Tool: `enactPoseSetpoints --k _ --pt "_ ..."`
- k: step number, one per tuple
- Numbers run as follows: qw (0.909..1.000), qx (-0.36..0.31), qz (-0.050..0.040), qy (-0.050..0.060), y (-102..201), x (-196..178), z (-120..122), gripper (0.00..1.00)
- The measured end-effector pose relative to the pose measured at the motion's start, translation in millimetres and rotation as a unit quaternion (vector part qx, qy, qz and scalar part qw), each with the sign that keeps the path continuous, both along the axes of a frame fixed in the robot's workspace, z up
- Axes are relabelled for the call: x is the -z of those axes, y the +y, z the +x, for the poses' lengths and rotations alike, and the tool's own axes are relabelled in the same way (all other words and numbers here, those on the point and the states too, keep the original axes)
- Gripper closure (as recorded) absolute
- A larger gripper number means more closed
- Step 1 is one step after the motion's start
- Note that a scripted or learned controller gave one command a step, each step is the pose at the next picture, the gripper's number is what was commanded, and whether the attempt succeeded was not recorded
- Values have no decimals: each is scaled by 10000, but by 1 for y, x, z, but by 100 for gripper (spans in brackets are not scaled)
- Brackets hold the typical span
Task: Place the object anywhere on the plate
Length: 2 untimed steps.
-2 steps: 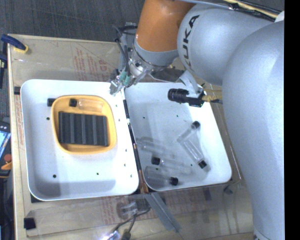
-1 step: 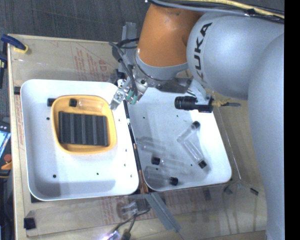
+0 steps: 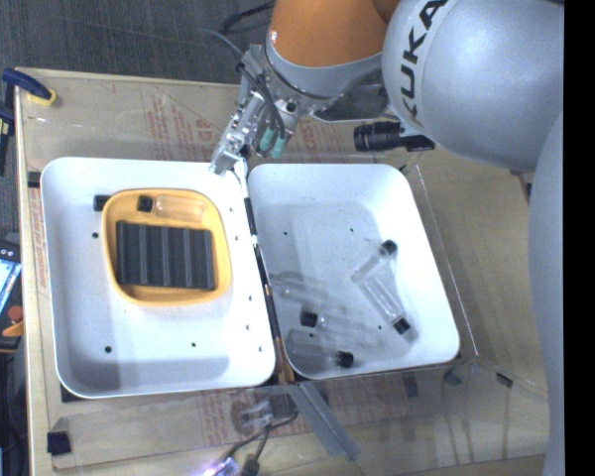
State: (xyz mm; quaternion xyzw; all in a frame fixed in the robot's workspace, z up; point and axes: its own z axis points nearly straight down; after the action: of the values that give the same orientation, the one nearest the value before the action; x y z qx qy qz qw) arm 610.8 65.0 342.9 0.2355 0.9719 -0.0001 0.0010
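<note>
Clear objects in the right bin (image 3: 431, 266) are hard to make out: see-through tube-like pieces with black caps, one (image 3: 385, 288) right of center running from near 410,283 down to a cap at 425,360, another faint one (image 3: 302, 288) near the middle, black caps low at 330,352 and 366,394. Cannot tell how many separate items there are. Arm (image 3: 466, 58) is cut off at top and right edges. Gripper (image 3: 240, 145) sits above the back rim where the two bins meet, tilted down-left; finger spread cannot be told, nothing visible held. Plate (image 3: 169, 244), yellow-orange with a dark ribbed center, lies in the left bin (image 3: 79, 345), a small dark piece at its top-left corner. "KUKA" reads on the grey arm housing. Faint red print on the bench, unreadable.
</note>
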Motion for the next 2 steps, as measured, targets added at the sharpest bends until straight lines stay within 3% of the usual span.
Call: enactPoseSetpoints --k 1,2 --pt "9942 -1076 -2 25 43 125 -48 100" --pt "9746 -2241 -2 -10 54 51 -5 100"
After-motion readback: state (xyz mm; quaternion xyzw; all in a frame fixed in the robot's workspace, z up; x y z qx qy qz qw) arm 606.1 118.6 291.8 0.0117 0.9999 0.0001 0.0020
